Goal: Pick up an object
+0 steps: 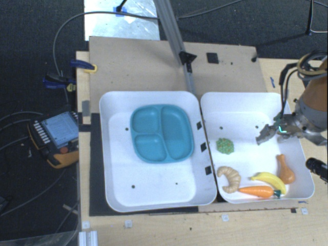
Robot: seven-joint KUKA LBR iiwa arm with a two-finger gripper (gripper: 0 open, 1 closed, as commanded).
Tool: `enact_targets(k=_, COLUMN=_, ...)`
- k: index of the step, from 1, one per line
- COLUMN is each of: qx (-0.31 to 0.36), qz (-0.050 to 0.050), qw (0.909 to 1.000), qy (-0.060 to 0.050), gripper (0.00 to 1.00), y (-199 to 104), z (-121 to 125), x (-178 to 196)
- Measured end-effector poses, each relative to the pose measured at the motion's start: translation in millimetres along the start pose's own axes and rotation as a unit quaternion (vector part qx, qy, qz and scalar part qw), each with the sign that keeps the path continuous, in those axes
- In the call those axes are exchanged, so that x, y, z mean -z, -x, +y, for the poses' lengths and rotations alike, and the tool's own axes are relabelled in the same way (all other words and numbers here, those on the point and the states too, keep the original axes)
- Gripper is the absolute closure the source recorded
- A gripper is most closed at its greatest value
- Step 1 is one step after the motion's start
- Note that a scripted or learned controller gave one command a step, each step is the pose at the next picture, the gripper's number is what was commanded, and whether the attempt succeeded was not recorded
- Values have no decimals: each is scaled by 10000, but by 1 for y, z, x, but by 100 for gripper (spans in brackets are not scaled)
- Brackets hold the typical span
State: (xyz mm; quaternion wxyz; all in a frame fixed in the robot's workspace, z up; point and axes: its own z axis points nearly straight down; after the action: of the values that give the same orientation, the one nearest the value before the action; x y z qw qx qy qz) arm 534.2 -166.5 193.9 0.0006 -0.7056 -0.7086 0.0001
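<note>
Broadly, the bench (128, 65) carries two white bins side by side: the left bin (118, 188) holds a blue divided plate (162, 133), and the right bin (241, 104) holds all the small toy foods. The arm (313, 99) enters from the right side and leans over the right rim of the right bin, with the wrist bent so that the gripper (265, 135) points toward the left, a little downward, over the bare floor in the upper half of that bin.

Nothing is seen between the tips, and whether they are spread or pressed together I cannot tell, because they are small and dark at this angle.

The objects lie all below the gripper in the view, that is, nearer to the front wall of the bin. The green broccoli (225, 146) is to the left and a little lower, and it is compact, without a real long axis. The orange drumstick (285, 169) is lower and to the right, with its long axis steep. Farther down, the banana (268, 179) and the carrot (255, 191) lie almost touching, both nearly horizontal, and the croissant (229, 178) is curved beside them on the left.

In my judgement the broccoli is the most free target: it stands well apart from the others.
</note>
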Motion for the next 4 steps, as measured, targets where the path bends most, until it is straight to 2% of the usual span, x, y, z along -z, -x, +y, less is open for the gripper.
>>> enact_targets(k=1, qx=2, qz=-3, qw=10000, qy=12, gripper=0, y=0, z=1, x=1)
enact_targets(k=3, qx=-15, qz=1, qw=10000, qy=-5, gripper=0, y=-11, z=1, x=-86)
enact_targets(k=4, qx=-19, qz=-5, qw=10000, qy=26, gripper=0, y=-10, z=3, x=-107)
